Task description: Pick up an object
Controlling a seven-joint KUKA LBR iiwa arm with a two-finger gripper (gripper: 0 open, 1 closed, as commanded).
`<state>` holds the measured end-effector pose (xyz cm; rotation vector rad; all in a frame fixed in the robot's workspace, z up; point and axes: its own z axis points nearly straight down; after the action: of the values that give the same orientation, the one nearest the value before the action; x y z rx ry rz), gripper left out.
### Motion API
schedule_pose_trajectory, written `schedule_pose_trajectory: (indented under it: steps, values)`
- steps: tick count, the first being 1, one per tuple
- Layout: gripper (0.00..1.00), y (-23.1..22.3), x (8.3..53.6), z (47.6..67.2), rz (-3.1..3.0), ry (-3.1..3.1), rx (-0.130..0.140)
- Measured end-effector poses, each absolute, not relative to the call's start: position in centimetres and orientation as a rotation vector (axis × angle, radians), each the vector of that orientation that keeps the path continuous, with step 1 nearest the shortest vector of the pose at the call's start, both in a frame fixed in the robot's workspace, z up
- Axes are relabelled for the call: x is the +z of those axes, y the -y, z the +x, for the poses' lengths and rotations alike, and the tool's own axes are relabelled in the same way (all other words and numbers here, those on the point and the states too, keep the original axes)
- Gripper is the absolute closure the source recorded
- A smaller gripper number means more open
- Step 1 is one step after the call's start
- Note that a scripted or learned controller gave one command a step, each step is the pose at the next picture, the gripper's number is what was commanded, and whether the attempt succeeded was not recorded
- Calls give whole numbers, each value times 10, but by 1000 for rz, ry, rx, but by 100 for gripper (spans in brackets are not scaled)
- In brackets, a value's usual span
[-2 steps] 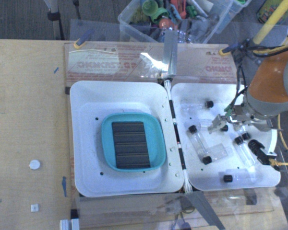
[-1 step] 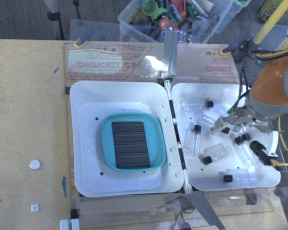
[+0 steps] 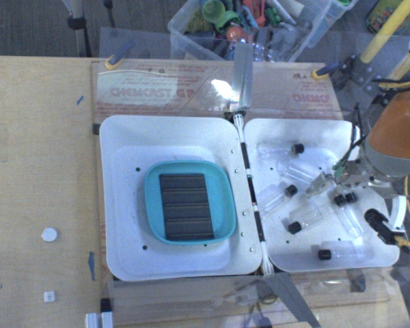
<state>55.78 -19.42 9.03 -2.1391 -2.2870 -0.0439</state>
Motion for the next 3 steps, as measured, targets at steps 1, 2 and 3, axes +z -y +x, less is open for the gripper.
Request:
schedule_pose_trajectory:
  steps: [1, 2, 3]
  values:
    - [0, 197, 90, 537, -2084, 2341, -44]
    - [100, 205, 102, 537, -2105, 2348, -33]
    - [100, 147, 233, 549, -2085, 2354, -1]
